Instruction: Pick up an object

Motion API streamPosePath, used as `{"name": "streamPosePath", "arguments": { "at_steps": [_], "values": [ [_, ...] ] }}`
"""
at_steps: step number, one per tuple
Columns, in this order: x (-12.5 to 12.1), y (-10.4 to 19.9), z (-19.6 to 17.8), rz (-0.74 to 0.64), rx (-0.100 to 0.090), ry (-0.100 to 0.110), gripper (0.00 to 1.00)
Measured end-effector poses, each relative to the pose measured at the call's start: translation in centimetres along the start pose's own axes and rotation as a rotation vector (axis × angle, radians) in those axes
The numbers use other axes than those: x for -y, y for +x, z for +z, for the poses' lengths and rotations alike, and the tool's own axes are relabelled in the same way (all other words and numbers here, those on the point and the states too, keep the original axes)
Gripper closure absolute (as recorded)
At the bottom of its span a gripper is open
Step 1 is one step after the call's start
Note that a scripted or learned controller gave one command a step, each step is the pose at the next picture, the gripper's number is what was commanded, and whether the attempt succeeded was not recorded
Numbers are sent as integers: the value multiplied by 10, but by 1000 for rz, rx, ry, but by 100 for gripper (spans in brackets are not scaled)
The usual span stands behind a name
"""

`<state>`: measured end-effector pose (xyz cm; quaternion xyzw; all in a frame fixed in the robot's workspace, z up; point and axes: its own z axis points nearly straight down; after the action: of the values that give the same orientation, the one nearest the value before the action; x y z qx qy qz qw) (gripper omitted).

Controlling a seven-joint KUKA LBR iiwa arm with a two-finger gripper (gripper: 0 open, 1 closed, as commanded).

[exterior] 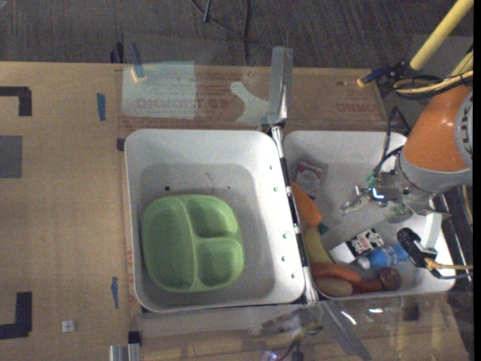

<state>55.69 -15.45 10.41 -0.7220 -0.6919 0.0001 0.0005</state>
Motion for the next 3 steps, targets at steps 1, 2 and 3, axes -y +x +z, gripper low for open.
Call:
{"name": "streamPosePath", "arguments": {
  "at_steps": [1, 2, 3],
  "values": [
    [-76, -39, -165, 222, 2, -4, 0],
    [-70, -41, 12, 236, -2, 0, 0],
    [-114, -56, -221, 120, 3, -6, 0]
  ]
}}
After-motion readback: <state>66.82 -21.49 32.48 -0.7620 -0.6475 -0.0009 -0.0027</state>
